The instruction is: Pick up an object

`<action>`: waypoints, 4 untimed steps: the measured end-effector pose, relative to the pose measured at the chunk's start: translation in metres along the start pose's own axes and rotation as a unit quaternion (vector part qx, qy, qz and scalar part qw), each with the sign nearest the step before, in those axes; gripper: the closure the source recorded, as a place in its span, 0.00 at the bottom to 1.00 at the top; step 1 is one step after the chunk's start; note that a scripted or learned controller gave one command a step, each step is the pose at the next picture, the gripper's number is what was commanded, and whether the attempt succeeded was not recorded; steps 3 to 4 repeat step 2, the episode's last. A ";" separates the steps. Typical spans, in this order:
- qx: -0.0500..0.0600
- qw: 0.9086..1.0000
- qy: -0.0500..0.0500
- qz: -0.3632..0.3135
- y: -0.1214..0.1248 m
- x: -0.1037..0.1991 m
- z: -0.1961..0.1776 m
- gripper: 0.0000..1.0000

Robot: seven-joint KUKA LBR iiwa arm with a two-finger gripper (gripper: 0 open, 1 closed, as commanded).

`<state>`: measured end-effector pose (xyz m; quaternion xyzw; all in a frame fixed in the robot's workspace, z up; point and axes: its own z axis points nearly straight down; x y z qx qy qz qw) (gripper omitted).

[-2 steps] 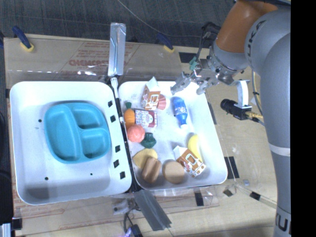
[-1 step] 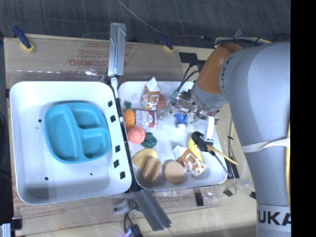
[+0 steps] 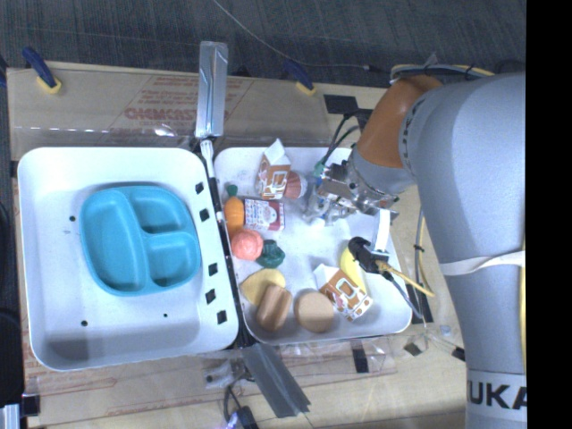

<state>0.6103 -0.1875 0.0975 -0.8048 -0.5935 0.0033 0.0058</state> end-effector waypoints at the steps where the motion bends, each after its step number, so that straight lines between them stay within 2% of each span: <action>1: 0.004 0.994 -0.003 -0.112 0.021 0.047 -0.032 1.00; 2: -0.005 0.989 -0.001 -0.151 0.004 0.108 -0.094 1.00; 4: -0.005 0.989 -0.001 -0.151 0.004 0.108 -0.094 1.00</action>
